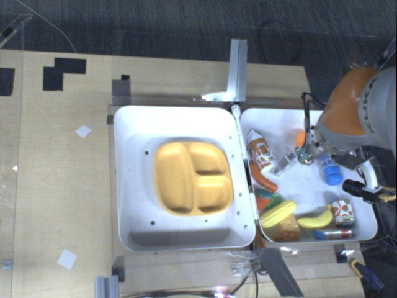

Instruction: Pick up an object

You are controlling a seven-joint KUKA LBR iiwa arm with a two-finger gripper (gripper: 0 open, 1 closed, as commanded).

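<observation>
My gripper (300, 157) hangs low over the middle of the right bin (291, 118), reaching in from the right below the arm's orange band (346, 109). Just to its right lies a blue bottle (332, 172). A small orange thing (300, 138) sits just behind it. To its left are a brown-and-white packet (260, 152) and a red sausage (265, 182). Along the front of the bin lie a yellow banana (314, 218), a small can (343, 212), a marker (332, 233), a bread piece (286, 229) and a yellow-green toy (277, 211). I see nothing held.
The left bin (133, 166) holds a yellow compartment tray (191, 177). A metal post (237, 70) stands behind the wall between the two bins. Black patches (62, 72) mark the wooden bench at the far left.
</observation>
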